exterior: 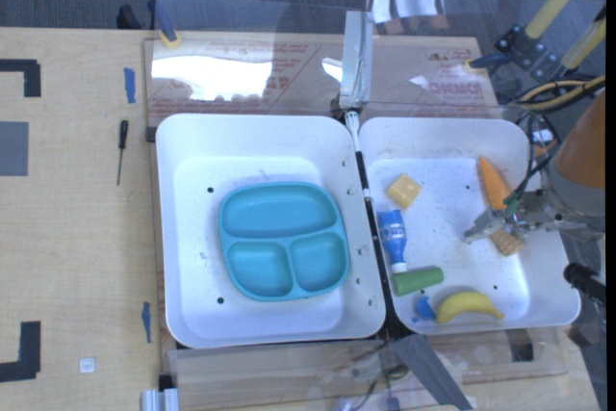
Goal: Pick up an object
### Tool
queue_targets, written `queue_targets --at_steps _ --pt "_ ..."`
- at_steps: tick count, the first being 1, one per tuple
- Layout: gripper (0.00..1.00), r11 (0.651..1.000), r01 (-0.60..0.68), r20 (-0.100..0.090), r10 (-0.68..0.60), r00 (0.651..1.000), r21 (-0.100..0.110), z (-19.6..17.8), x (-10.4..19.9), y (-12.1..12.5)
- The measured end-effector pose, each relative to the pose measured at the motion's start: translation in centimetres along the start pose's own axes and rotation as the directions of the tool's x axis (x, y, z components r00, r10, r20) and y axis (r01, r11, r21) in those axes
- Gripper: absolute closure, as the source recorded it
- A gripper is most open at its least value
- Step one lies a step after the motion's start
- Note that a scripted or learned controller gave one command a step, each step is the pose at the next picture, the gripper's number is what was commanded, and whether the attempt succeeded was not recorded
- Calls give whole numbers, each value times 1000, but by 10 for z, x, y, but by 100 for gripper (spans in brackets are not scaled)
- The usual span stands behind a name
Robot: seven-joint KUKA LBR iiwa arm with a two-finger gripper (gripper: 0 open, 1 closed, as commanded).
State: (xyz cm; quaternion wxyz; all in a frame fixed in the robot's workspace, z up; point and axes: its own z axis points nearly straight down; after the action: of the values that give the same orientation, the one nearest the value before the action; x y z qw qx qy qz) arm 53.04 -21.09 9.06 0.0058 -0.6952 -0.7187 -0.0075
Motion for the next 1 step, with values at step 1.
queue_targets --at_steps 1 --pt "100 1000 -3 14 3 1000 -9 -9 -4 1"
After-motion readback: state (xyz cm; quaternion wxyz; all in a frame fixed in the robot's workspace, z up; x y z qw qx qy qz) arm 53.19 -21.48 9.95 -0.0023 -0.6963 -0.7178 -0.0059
